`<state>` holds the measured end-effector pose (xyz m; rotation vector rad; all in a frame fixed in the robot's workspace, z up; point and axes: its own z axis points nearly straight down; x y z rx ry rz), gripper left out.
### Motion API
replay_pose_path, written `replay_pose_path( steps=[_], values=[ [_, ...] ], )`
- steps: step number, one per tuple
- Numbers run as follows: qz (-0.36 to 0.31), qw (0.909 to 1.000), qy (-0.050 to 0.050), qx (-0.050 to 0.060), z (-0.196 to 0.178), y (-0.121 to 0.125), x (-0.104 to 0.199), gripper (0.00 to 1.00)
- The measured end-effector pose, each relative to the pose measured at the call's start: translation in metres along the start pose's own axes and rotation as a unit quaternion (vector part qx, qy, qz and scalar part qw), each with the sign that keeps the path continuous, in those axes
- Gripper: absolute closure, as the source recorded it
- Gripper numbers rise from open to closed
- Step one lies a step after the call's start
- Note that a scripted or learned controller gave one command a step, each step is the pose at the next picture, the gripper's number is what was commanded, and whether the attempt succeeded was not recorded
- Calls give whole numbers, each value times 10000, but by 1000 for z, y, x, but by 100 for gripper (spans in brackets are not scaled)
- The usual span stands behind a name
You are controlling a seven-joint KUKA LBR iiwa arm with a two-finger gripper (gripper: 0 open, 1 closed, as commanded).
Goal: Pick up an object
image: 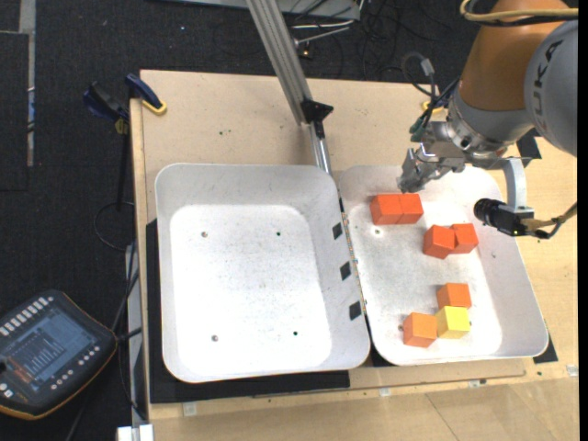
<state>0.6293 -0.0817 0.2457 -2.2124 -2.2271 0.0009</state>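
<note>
White bins sit side by side; the right bin holds orange blocks and a yellow one. Approach stage: the gripper hovers just above the orange block pair, jaws seemingly spread, though blurred. Next: descend squarely, then close.

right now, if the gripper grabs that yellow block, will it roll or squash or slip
The yellow block looks like a rigid cube with flat faces, so it probably won't roll or squash. It seems small and likely light. It touches orange blocks on two sides in the right bin, so the gripper may nudge them and it could twist.
</note>
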Motion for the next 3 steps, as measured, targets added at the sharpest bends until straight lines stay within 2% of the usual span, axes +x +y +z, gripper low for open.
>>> replay_pose_path(
  steps=[1,3],
  values=[
    [-2,10000,-1,0,0,-19,47,100],
    [-10,10000,2,-14,-12,-36,150,100]
  ],
)
